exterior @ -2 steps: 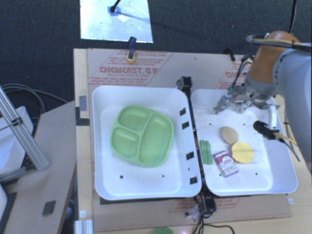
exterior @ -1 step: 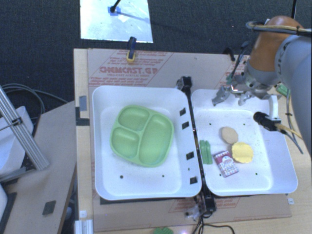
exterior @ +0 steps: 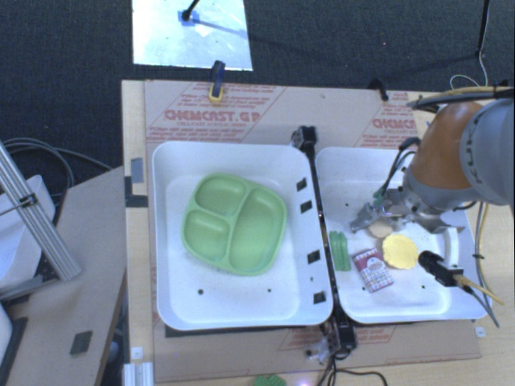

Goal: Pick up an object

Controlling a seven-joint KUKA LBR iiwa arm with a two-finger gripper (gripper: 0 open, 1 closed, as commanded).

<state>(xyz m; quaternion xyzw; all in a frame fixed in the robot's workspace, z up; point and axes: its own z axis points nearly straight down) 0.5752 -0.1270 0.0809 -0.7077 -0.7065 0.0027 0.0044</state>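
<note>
Camera view: in the right bin (exterior: 346, 167), right of centre, the jaws (exterior: 364, 218) hang low; open or closed, I cannot tell. Just below lie a yellow disc (exterior: 400, 252), red packet (exterior: 372, 268) and green strip (exterior: 339, 250)

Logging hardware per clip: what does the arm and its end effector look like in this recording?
The arm is a thick, rounded grey body with a broad orange band above the wrist. The end effector is a small grey metal assembly at its tip, over the right bin. Thin dark cables run along the wrist, and a yellow wire trails near the arm's top.
</note>
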